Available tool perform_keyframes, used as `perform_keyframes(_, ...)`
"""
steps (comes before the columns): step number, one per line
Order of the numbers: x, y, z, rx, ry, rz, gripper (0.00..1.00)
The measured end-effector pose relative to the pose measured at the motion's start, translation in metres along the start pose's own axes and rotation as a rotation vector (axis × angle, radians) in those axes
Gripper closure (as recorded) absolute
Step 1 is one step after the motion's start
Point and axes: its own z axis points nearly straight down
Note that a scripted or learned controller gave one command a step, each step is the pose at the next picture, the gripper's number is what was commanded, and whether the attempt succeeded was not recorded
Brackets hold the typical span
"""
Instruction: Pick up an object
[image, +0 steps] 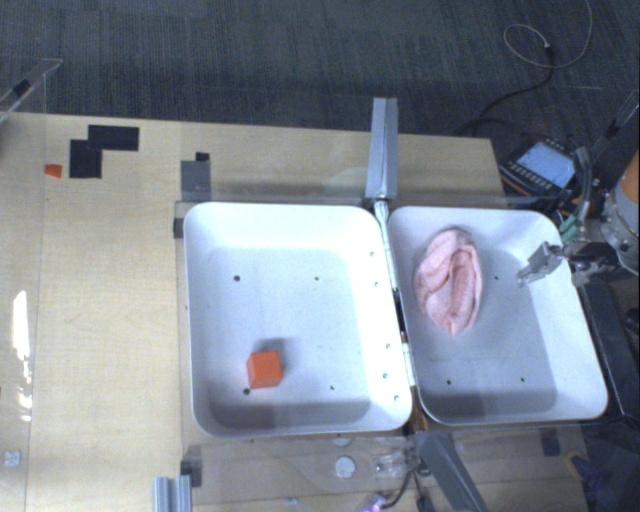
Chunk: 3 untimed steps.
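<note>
A small orange block (265, 369) lies in the left bin (210, 300), near its front left. A crumpled pink cloth (450, 280) rests in the right bin (560, 390), left of its middle. My gripper (545, 262) hangs over the right bin's far right side, at about the cloth's height in the view and well apart from it to the right. Nothing shows in the gripper. The arm's orange band (630, 185) sits at the view's right edge.
A grey metal divider post (382, 150) stands between the bins at the back. Black markers (100, 148) and a small orange square (53, 171) lie on the wooden bench at far left. Cables and a lit device (545, 165) sit behind the right bin.
</note>
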Motion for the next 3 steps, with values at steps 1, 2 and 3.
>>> perform_keyframes(1,0.032,0.044,0.145,-0.007,-0.001,-0.100,0.00)
perform_keyframes(2,0.076,0.044,0.151,-0.020,-0.006,-0.263,0.00)
perform_keyframes(3,0.087,0.112,0.152,-0.016,-0.004,-0.272,0.00)
